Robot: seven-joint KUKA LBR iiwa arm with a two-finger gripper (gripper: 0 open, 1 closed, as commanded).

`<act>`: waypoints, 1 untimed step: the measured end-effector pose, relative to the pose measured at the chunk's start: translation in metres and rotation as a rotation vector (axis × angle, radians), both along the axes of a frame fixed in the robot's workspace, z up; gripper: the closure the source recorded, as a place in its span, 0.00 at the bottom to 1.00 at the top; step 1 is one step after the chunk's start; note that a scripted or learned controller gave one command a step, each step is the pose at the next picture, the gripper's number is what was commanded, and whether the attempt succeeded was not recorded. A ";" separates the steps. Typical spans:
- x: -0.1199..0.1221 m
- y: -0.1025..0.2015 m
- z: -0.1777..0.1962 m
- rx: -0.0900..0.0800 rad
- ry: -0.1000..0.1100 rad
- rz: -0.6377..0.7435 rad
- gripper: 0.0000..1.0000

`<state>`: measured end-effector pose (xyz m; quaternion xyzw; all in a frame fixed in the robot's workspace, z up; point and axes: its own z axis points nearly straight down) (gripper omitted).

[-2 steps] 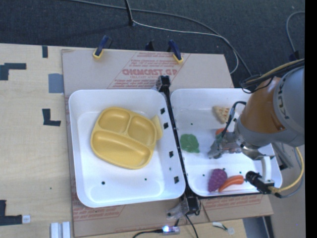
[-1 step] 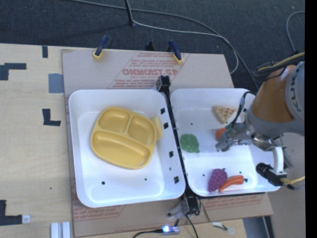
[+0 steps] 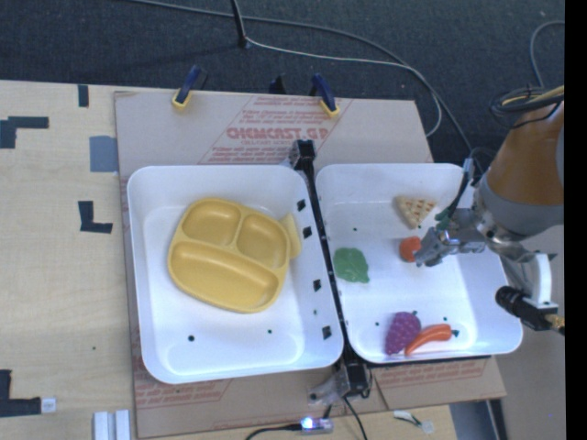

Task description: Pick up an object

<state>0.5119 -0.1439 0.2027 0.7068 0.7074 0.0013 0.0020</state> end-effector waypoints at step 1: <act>0.000 0.000 0.031 0.000 0.002 0.000 1.00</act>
